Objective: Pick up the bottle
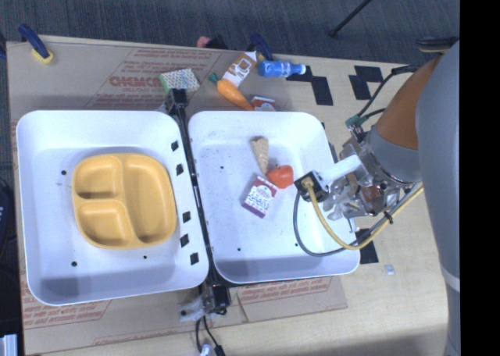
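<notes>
A small blue bottle (pixel 279 69) lies on its side on the cardboard behind the right bin (pixel 234 268), outside both bins. My gripper (pixel 341 197) hangs over the right rim of that bin, far from the bottle and nearer the front. A yellow cable loops under it. In the right bin lie a tan cone (pixel 259 151), a red-orange piece (pixel 281 176) and a small purple-and-white packet (pixel 258 196), all to the left of the gripper.
A yellow divided plate (pixel 123 198) sits in the left bin (pixel 39 268). Behind the bins lie a carrot (pixel 233 94), a white-and-orange packet (pixel 241 68) and a green patterned pad (pixel 179 80). A blue clamp (pixel 35 43) grips the cardboard's far left corner.
</notes>
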Tool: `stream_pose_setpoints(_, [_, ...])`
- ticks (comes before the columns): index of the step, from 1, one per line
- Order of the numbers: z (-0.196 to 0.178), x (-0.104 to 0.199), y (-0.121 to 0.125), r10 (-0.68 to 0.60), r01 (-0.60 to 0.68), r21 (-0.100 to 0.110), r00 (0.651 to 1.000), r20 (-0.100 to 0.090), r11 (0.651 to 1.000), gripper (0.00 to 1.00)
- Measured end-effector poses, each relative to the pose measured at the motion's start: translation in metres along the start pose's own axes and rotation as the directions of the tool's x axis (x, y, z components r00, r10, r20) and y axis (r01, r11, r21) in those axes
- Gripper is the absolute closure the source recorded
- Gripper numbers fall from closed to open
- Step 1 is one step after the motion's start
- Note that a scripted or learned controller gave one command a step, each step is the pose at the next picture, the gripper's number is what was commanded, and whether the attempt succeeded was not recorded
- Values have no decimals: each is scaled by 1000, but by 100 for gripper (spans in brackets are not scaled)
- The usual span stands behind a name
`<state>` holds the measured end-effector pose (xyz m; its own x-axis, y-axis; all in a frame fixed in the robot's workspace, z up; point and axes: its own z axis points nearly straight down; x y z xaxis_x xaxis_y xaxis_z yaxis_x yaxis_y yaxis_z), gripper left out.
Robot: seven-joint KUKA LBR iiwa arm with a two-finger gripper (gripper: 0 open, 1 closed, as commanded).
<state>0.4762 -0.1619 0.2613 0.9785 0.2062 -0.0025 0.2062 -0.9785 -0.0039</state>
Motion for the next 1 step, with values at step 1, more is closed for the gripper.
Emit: stream_pose_setpoints(1, [32, -2, 10, 1, -1, 2, 1000, 2, 1000, 100])
